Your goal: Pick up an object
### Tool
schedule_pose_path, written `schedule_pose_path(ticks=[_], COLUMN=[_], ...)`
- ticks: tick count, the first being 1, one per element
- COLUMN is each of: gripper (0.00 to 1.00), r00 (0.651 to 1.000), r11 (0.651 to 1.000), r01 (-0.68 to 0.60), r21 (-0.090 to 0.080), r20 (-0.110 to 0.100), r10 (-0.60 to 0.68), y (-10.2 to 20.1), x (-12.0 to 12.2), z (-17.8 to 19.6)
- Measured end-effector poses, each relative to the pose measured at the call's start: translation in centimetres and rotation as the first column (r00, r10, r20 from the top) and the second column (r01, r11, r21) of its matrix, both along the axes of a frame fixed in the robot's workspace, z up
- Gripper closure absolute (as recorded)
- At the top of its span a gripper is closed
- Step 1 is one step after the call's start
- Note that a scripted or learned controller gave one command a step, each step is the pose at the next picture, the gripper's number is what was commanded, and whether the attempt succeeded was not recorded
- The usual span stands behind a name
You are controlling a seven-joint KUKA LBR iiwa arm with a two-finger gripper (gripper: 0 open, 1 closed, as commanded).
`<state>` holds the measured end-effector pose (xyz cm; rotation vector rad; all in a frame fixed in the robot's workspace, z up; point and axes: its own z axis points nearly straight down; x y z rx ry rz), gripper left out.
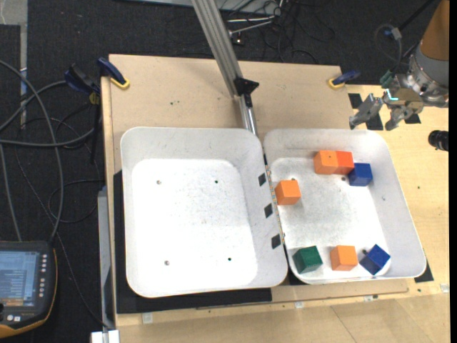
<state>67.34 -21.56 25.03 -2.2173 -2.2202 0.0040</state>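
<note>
The right bin (400,213) holds several small blocks. An orange block (333,162) lies near its back, with a blue block (360,174) just to its right. Another orange block (288,191) sits at the bin's left side. Along the front lie a green block (308,259), an orange block (343,257) and a blue block (375,259). My gripper (382,113) hangs above the bench behind the right bin's back right corner, fingers spread open with nothing between them.
The left bin (143,191) is beside the right one. A slanted metal pole (218,38) runs from the top down to the gap between the bins. Clamps (113,73) (343,79) grip the board's back corners. A pendant (25,281) lies at lower left.
</note>
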Motion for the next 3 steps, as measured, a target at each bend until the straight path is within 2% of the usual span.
schedule_pose_path(ticks=[1,3], gripper=[0.00,0.00], r00=[1.000,1.000], r11=[1.000,1.000], r01=[-0.002,-0.002], r21=[-0.001,0.000], r20=[0.003,0.001], r10=[0.002,0.002], y=[0.1,1.0], x=[0.0,0.1], z=[0.3,-12.3])
